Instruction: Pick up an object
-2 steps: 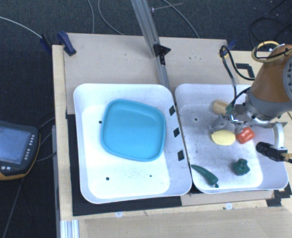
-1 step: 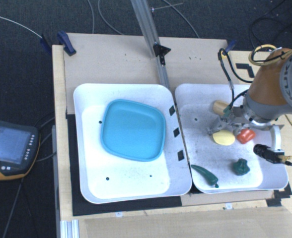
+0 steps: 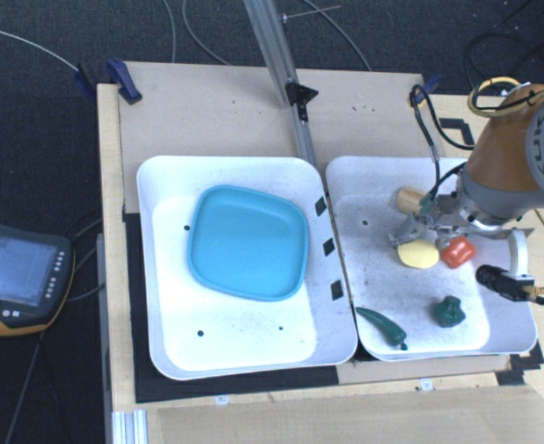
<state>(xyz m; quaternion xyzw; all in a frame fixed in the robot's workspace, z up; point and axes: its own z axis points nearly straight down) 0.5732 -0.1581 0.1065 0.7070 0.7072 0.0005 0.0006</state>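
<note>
**Yellow item under the tool, right bin**

Yellow rounded object (image 3: pixel 418 254) lay in the right bin (image 3: pixel 374 202), toward its middle-right. Red object (image 3: pixel 456 252) touched it on its right side. Tan cylinder-like piece (image 3: pixel 409 198) sat just above them, near the tool (image 3: pixel 429 225). Tool hung low over this cluster, right by the yellow object; could not tell if its fingers were apart or together, and nothing was visibly between them. Arm (image 3: pixel 508 151), grey with an orange band, came in from the right. Dark green lump (image 3: pixel 449 312) sat lower right in the same bin, apart from the cluster. Green pepper-shaped item (image 3: pixel 383 326) lay at the bin's lower left edge. Left bin (image 3: pixel 161 248) carried a light blue plate (image 3: pixel 249 241), roughly centred. Both bins rested side by side on the counter (image 3: pixel 207 109). A handheld pendant (image 3: pixel 18 276) lay on the floor at far left.
</note>
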